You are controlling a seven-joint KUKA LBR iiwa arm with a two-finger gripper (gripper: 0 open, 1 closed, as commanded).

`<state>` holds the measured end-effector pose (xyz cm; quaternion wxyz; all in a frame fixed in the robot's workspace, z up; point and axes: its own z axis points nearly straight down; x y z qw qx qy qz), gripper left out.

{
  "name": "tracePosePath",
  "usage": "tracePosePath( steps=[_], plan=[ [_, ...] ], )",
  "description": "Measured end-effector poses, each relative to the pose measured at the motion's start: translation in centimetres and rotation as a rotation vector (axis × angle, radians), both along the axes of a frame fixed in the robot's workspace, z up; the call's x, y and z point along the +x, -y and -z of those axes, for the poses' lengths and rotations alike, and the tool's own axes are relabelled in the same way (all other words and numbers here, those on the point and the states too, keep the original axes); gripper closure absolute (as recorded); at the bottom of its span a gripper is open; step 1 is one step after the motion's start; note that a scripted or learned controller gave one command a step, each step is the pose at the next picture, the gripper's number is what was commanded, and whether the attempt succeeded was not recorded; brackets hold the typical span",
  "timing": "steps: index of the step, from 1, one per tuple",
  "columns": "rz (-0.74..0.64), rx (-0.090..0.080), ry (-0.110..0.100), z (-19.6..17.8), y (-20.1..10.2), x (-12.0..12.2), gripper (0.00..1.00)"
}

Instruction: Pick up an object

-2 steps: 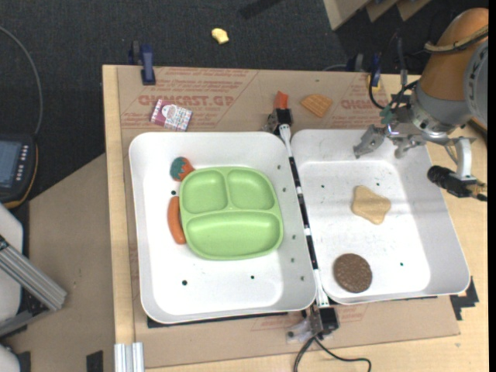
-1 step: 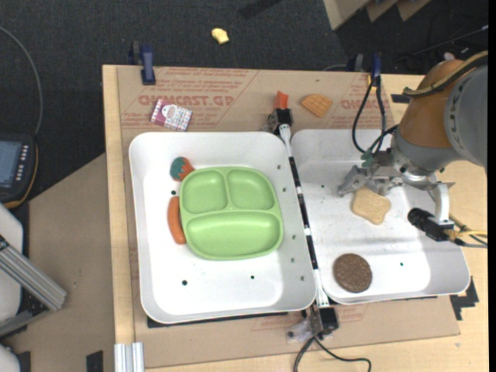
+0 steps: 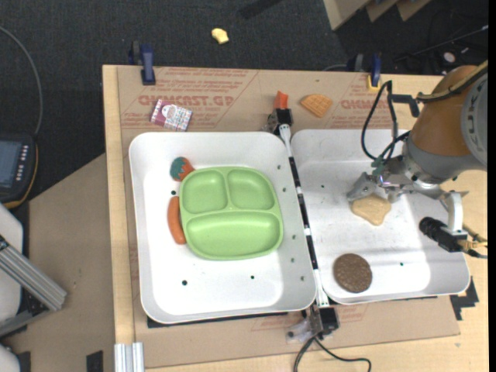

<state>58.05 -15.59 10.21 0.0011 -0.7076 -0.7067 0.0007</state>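
2 metal fingers of the gripper (image 3: 375,188) spread wide just above a flat tan bread-shaped piece (image 3: 370,210) in the right bin (image 3: 434,281), round brown patty (image 3: 353,272) nearby, 3-compartment green plate (image 3: 230,211) left.

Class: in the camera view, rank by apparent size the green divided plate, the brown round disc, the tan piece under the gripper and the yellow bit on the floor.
1. green divided plate
2. brown round disc
3. tan piece, close to the disc and partly covered by the gripper, so unsure
4. yellow bit
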Motion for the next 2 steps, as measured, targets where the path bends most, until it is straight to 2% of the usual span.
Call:
tracePosePath(
  steps=[1, 2],
  plan=[
    [-0.002, -0.002, 0.014, 1.3, 0.5, -1.8, 0.00],
    [-0.002, -0.004, 0.018, 0.2, 0.5, -1.6, 1.00]
  ],
)
